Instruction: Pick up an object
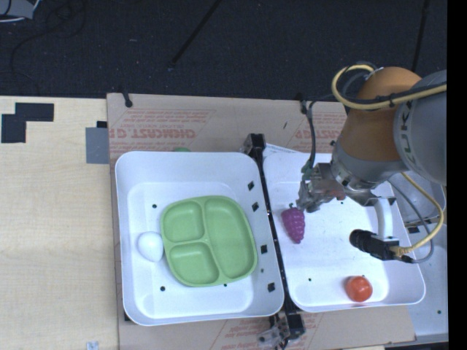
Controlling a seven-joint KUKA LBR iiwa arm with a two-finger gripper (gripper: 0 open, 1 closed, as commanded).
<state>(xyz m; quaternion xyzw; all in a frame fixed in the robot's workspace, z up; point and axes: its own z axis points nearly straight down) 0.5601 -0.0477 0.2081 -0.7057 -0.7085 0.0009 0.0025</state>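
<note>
Gripper (307, 200) is low in the right bin (408, 292), right at the top end of the purple grape bunch (294, 225). From this slanted look down I cannot tell whether it is apart, together or clamped on the bunch, because the wrist hides that. The grapes are near the bin's left wall, close to the divider between the two bins. Their upper end is touching or just under the gripper, and whether they rest on the floor or hang free I can't say. That is where the risk lies: if the hold takes only the top tip, a lumpy, tapering thing like this may well slip out on the lift, or swing and drop. An off-centre close could also nudge the bunch toward the wall instead of trapping it, and a sideways move could knock that wall. The red tomato (358, 289) is well apart at the bin's near edge, so it looks safe from a bump. In the left bin (125, 195), the green divided plate (208, 239) and the white egg (151, 246) touching it are out of the way.
</note>
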